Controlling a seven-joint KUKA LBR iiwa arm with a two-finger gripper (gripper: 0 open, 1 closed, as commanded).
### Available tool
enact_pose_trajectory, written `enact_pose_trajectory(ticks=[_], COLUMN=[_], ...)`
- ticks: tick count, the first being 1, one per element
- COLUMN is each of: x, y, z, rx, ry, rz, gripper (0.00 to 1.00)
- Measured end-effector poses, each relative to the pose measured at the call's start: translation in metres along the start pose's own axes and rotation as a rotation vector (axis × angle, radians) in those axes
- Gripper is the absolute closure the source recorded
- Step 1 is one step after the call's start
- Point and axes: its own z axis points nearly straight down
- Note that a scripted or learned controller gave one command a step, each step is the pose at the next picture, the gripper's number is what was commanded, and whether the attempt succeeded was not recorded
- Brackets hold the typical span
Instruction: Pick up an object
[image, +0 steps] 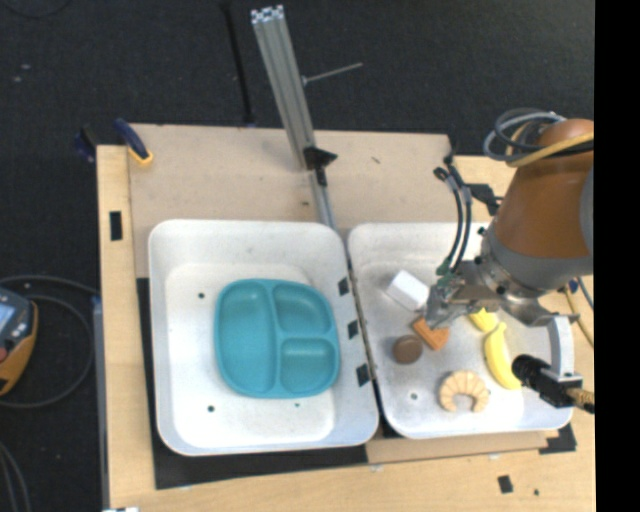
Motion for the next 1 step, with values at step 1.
enact_pose_trajectory(ticks=[1], x=[0.0488], y=[0.0102], z=[-0.0032], rx=[-0.001], ry=[0.000], rz=[0.000], gripper=[1.00])
